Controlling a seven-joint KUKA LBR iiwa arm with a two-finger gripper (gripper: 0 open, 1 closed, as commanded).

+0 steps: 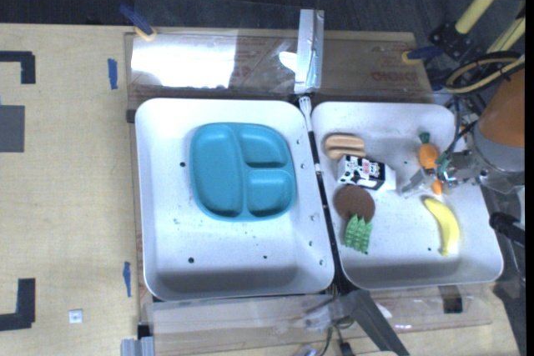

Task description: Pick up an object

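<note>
Camera view: the gripper (425,178) sat low at the right bin's (392,261) right side, just above the banana (444,225) and below the carrot (428,154); whether it grasped anything could not be told. A hot dog (344,145), brown disc (355,201) and green piece (358,233) lay along that bin's left side. A blue tray (243,170) occupied the left bin (225,267).

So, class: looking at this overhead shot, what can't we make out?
- Gripper: small and blurred in the camera view, so finger state is unclear.
- Arm: cut off by the right edge.
- Black-and-white item: too small to identify.
- Carrot: partly blurred beside the gripper; whether they touch is unclear.
</note>
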